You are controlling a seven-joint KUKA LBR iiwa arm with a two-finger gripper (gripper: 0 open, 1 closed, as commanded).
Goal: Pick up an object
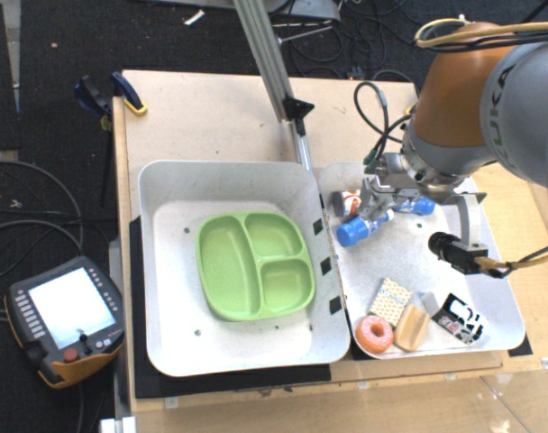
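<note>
Right of centre, we see the gripper [377, 207] over the blue bottle [357, 230]; we cannot tell its grip.

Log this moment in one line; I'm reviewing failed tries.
end effector: over right bin | nearest: blue bottle | grasp: unconfirmed | green tray: left bin

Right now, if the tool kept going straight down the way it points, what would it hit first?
Most likely the blue bottle, lying directly beneath the tool in the right bin. Depth is hard to judge; it may already be touching.
</note>
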